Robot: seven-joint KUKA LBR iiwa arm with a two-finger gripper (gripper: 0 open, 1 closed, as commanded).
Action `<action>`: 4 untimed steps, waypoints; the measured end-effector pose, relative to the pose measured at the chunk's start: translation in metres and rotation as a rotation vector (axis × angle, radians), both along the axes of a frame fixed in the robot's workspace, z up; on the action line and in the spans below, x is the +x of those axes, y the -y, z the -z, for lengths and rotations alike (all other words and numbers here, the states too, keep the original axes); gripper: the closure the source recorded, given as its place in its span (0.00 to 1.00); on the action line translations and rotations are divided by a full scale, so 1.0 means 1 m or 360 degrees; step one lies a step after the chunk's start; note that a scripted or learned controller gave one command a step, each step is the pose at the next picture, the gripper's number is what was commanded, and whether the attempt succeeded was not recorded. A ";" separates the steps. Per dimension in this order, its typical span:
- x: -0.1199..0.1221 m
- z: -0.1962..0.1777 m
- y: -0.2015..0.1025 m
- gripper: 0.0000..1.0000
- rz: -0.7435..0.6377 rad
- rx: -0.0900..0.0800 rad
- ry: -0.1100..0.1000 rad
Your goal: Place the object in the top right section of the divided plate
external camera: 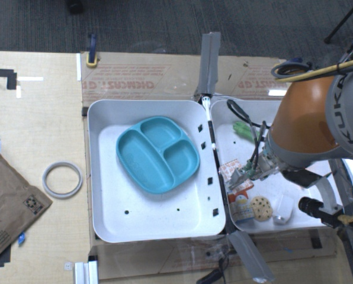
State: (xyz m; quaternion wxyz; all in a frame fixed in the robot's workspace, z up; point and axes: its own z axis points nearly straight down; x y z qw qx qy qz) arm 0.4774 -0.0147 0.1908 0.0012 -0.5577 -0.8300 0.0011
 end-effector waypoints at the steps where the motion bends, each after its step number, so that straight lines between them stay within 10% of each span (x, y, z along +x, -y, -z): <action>1: 0.000 0.000 0.005 1.00 -0.0173 0.0001 -0.0001; 2: 0.000 0.001 0.016 1.00 -0.0356 0.0001 -0.0002; 3: 0.061 -0.027 -0.022 1.00 -0.0279 -0.0001 0.0003; 4: 0.077 -0.047 -0.059 1.00 -0.0642 -0.0001 0.0006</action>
